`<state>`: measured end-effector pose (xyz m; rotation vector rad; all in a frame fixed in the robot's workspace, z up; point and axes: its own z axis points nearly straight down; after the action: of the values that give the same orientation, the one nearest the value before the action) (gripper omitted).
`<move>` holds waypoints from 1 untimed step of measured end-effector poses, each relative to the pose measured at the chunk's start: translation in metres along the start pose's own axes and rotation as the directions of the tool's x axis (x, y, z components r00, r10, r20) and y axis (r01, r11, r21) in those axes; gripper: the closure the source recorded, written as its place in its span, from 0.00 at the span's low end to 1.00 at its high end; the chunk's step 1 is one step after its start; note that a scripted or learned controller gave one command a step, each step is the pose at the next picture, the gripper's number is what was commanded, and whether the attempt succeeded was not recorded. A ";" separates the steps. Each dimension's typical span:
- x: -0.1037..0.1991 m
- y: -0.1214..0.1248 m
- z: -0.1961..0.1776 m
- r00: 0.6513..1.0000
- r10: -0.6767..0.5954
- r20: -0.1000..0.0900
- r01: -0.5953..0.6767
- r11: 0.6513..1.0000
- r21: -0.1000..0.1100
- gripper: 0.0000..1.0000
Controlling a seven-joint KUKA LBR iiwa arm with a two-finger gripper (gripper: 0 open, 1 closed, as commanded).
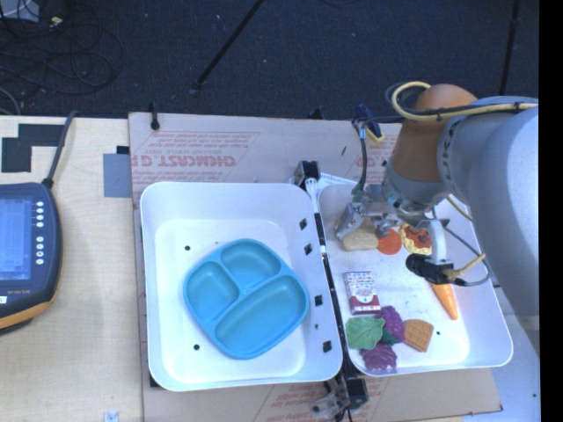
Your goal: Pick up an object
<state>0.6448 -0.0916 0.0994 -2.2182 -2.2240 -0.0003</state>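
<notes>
Presently lowered into the right bin (493, 345) near its far edge: gripper (369, 221), directly over a beige food piece (359, 238); finger spread not discernible, nothing seen held. Beside that piece, a red tomato (390, 243). Toward the bin's right edge, a carrot (447, 299). Near its front edge, a small red carton (361, 292) and green and purple leaves (374, 334). Centred in the left bin (167, 209), a blue divided plate (244, 297).

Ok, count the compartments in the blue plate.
3. The blue plate lies in the left bin: one compartment at its left, one at the top, and the largest along its lower right.
</notes>
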 end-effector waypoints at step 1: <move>0.055 0.001 -0.094 1.000 -0.002 -0.001 0.002 1.000 -0.006 1.00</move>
<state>0.6452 -0.0365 0.1935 -2.2177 -2.2289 -0.0078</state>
